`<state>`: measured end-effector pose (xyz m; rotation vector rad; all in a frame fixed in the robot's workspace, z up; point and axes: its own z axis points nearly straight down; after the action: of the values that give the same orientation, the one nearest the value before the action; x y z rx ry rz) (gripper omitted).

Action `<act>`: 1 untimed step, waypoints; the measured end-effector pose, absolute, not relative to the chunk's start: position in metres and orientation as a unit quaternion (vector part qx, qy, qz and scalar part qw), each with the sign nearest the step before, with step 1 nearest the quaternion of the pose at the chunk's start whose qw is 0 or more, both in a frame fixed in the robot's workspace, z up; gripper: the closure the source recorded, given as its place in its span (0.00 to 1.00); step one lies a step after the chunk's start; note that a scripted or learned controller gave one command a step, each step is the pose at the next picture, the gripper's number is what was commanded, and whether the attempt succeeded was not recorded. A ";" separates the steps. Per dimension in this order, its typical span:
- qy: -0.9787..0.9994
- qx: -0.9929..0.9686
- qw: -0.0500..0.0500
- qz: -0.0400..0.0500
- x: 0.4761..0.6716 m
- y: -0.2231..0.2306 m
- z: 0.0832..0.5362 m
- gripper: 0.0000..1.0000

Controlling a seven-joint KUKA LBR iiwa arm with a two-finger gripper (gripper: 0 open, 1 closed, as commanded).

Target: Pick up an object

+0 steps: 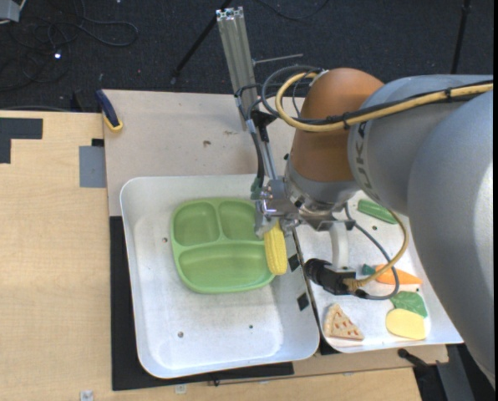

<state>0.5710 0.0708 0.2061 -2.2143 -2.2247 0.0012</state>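
A yellow corn cob (276, 251) stands on end over the right rim of the green divided plate (215, 249) in the left bin (190, 332). My gripper (271, 222) is directly above the cob, its metal end meeting the cob's top. The arm's bulk hides how the gripper meets the cob. The plate's three compartments hold nothing.
The right bin (437, 334) holds a pizza slice (343, 323), a yellow piece (405, 324), a green leafy piece (410, 303), an orange carrot (397, 278) and a green item (376, 212). The arm covers most of that bin. The dividing wall between the bins runs just right of the cob.
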 end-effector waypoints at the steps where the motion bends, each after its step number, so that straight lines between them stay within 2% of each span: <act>1: -0.708 -0.706 0.001 0.000 0.582 0.110 0.223 1.00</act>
<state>0.5823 0.1098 0.2227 -2.2168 -2.2245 0.0006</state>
